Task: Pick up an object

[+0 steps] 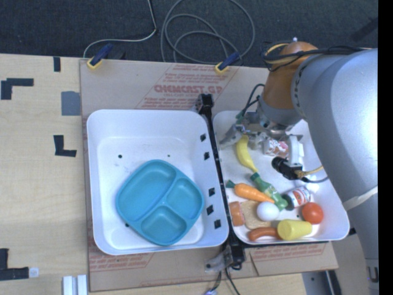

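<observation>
We cannot tell the gripper (263,134) opening; it hovers just above the banana (245,153) in the right bin (339,223). Below the banana, carrot (253,193) and egg (267,211) crowd close, so we judge a nudged neighbour or glancing slip likely

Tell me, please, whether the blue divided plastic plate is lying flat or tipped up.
Flat: the blue divided plastic plate rests face up on the left white bin's floor, all three compartments showing.

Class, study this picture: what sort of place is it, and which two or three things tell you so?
Probably a robotics lab bench set up for picking trials: a grey arm reaches over two white bins, one holding toy food such as a banana and carrot, with loose cables behind.
</observation>
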Tool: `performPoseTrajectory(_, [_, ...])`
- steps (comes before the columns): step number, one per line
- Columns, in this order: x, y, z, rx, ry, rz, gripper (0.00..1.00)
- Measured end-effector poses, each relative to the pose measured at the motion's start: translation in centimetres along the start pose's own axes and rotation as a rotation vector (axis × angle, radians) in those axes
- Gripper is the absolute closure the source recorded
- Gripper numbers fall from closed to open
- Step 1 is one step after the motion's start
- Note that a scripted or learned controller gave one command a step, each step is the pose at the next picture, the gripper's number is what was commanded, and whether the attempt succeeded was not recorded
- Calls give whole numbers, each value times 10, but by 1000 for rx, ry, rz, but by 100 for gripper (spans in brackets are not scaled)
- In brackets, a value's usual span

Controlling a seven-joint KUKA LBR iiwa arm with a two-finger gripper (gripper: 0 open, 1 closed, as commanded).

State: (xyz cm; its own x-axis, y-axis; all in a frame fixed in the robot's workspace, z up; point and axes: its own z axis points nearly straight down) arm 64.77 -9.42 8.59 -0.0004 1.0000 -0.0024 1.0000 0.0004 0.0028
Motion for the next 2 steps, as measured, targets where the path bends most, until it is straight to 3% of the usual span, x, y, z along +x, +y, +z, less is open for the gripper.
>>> performPoseTrajectory(1, [0,-5,0,-1,0,-1,0])
performPoseTrajectory(2, [-1,-5,-10,0,-1,-2,100])
